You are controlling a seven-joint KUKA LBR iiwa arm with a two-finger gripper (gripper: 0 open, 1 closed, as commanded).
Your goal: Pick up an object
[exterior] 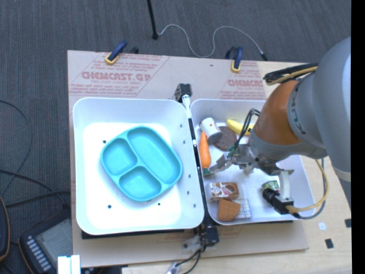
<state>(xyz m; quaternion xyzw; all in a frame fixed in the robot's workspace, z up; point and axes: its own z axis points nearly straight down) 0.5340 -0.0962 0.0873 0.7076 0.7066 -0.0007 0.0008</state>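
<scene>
Your hand (228, 160) hangs low in the right bin (305, 194); whether it is wide, narrow or holding anything you cannot tell. An orange carrot (204, 150) lies just left of it by the divider, a packaged waffle (227, 200) near the front. The left bin (85, 153) holds a blue divided plate (141, 162). Both bins rest on the table (114, 76).

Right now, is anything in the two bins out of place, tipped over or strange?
Nothing stands out. The blue divided plate lies flat in the left bin. In the right bin, the carrot lies along the left wall and the waffle sits near the front.
</scene>
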